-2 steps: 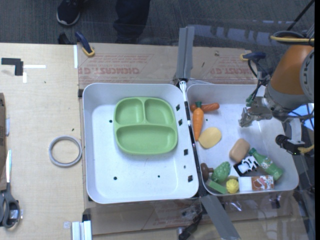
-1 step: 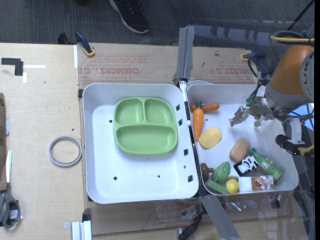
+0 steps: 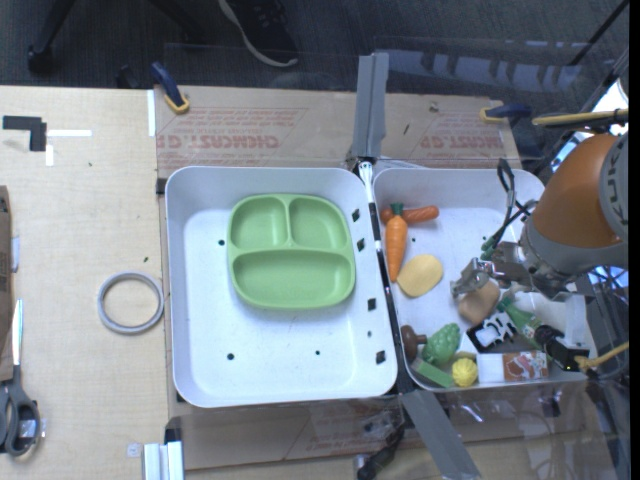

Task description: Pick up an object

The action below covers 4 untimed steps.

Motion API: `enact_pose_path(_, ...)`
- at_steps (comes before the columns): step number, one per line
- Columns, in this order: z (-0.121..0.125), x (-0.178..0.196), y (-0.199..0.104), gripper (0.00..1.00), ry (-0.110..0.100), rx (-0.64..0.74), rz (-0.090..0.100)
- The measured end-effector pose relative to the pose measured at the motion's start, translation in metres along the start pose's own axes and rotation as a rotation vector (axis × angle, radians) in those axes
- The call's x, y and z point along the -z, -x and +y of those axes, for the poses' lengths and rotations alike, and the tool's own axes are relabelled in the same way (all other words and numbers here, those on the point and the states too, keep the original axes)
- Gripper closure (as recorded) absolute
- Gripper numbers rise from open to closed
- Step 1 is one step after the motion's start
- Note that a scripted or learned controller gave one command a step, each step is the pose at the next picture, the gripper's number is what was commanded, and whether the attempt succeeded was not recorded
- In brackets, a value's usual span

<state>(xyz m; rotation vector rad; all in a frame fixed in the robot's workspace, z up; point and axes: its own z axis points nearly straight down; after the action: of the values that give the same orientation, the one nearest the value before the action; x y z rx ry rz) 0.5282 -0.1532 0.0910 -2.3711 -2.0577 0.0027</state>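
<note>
Nothing is lifted yet. The gripper [image 3: 478,286] sits low in the right bin [image 3: 455,183], near its right edge, pressed against a tan lump [image 3: 480,303]; whether it grips cannot be told. Carrot [image 3: 396,245], yellow potato [image 3: 421,275] and broccoli [image 3: 441,344] lie untouched toward the bin's left wall. Closing and lifting remain.

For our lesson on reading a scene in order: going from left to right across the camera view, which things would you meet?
Scissors → tape ring → green divided plate → orange carrot → yellow potato-shaped toy → end effector → orange band on the arm.
</note>
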Motion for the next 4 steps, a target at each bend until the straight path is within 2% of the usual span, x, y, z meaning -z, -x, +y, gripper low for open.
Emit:
enact_pose_path(1, 0.001, 0.010, 0.002, 1.00, 0.003, -0.005, -0.001)
enact_pose_path(2, 0.007, 0.072, -0.018, 1.00, 0.003, 0.085, -0.001)
enact_pose_path(3, 0.007, 0.072, -0.018, 0.00, 0.003, 0.084, -0.001)
enact_pose_path(4, -0.015, 0.002, -0.019, 0.00, 0.000, 0.144, 0.000)
